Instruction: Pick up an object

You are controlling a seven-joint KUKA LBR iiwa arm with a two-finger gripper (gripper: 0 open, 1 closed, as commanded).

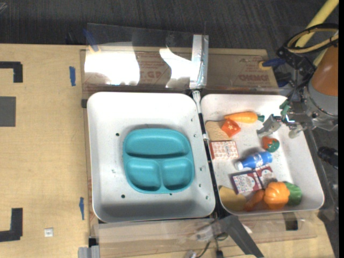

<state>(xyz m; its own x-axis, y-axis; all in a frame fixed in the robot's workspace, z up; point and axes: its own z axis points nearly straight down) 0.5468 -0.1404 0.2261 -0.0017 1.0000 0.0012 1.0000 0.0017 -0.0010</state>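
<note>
Dark carpet borders the tan desk (43, 144), which carries black tape marks along its left edge and blue tape bits near the bins. Behind the bins stands a clear plastic sheet (145, 58) against brown cardboard.

Left bin (102, 112): white, shallow, holds one teal divided tray (158, 159), three compartments, lying flat near the bin's centre.

Right bin (312, 165): white, crowded with small objects.
- Orange carrot (242, 117) lies near the far wall, pointing left-right.
- Small red-orange block (230, 127) sits just beside the carrot, touching a tan slice-shaped piece (214, 131).
- Patterned card packet (223, 150) lies near the bin's left wall.
- Blue bottle (255, 160) with a white end lies on its side mid-bin.
- Round red-and-green item (270, 143) sits just above the bottle's right end.
- Second red packet (250, 181) lies below the bottle.
- Orange pepper (276, 194) and a green piece (294, 191) crowd the near right corner, touching each other; a tan item (232, 199) lies at the near left.

Arm enters from the right, orange band visible at the edge. Pincer (275, 123) hangs over the far right part of the right bin, just above the red-and-green item and right of the carrot. Its grey fingers appear spread, released, with nothing between them. Cables (312, 34), yellow and black, loop above the wrist.
</note>
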